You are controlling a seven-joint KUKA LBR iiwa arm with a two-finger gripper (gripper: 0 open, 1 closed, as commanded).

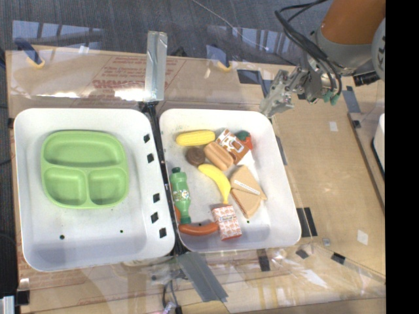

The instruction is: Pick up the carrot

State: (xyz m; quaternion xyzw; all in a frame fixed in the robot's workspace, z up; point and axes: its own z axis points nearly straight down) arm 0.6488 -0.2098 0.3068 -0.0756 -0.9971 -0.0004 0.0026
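Left bin (19,175): holds a green tray (84,169); no part in the coming move
Cardboard (121,74): red print behind the left bin; too faint to read
Bottle (180,191): green, upright along the right bin's left wall; white label, text not legible; its base is just beside the carrot's left end
Carrot (198,228): taken to be the orange-red stick at the front of the right bin (288,201); long axis runs roughly left to right, along the front wall, left end curving up toward the bottle; right end touches or lies just beside the carton
Carton (226,222): red and white; print unreadable
Gripper (270,105): outside the right bin, near its back right corner; carrot lies well apart from it, toward the front left, across the bin's diagonal
Jaw state: cannot tell at this scale; nothing seen held
Approach judgement: grip should close across the short axis, front to back; bottle, carton and front wall crowd it
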